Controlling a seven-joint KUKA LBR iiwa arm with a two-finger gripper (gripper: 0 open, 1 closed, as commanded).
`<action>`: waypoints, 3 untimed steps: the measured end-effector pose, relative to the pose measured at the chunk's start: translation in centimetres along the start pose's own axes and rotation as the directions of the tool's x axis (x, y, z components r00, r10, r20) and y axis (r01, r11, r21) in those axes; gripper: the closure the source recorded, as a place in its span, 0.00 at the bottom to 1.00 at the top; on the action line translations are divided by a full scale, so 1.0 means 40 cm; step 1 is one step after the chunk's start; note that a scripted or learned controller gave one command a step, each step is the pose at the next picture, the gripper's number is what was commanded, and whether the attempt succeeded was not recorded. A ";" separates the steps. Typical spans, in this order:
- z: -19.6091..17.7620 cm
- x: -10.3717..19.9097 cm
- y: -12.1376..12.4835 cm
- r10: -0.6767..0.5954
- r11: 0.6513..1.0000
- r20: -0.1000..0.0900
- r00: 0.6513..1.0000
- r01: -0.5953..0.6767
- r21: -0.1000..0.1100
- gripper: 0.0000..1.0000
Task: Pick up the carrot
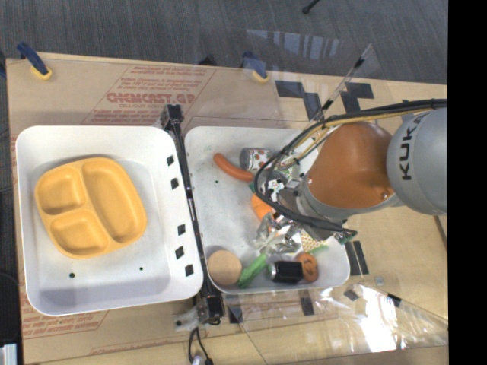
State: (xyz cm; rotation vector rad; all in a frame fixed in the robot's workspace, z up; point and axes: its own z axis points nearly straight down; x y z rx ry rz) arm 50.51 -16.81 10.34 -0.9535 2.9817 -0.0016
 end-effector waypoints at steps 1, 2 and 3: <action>0.000 0.000 0.000 -0.001 1.000 0.000 1.000 0.001 0.000 0.00; -0.025 -0.010 0.002 -0.009 1.000 0.004 1.000 0.009 0.002 1.00; -0.109 -0.117 0.097 -0.077 0.997 -0.004 0.997 0.077 -0.004 1.00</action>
